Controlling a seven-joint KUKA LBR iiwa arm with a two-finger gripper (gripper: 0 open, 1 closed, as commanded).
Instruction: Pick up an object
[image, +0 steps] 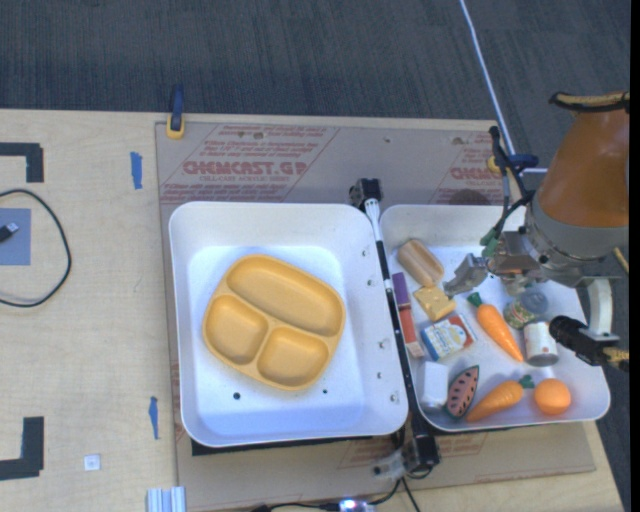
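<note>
Camera view: gripper (478, 272) low over the right bin (600, 405), toy food crowded under and around it.

Seen from the carrot (497, 331) as landmark: gripper just up and left of its leafy end, fingers pointing left toward the cheese wedge (433, 301) and the bread roll (420, 262) beyond. Carrot's long axis running from upper left to lower right, close beneath the wrist, so likely the nearest candidate for a pick; a drop and a turn across that axis probably needed. Jaw opening impossible to judge, nothing seen clamped between the fingers. Below the carrot, a second carrot (497, 399), an orange (552, 397) and a watermelon slice (461, 391); to its left, a small carton (446, 338). Further left, yellow divided plate (274, 320) in the left bin (190, 230), well apart from the arm.
</note>
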